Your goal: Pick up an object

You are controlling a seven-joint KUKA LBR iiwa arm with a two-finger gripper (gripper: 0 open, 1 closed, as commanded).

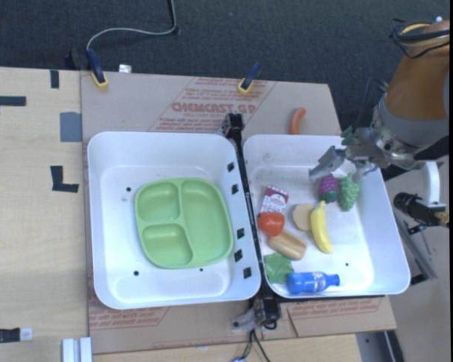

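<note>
Both white bins (106, 202) look to me like smooth, slightly glossy plastic. The green divided tray (185, 221) seems matt plastic. I read the toy foods as plastic too: the banana (320, 231) and blue bottle (311, 281) shine a little. Under the bins I see matt brown cardboard (204, 108) with red print, on a pale wood-look bench (26, 225). The floor beyond is dark, rough carpet (287, 21).

Left bin (106, 202): holds a green divided tray (184, 222)
Cardboard sheet (204, 108): under both bins (red lettering), held by yellow clamps (98, 78)
Beyond the bins: orange item (297, 121), black cable (136, 32)
</note>
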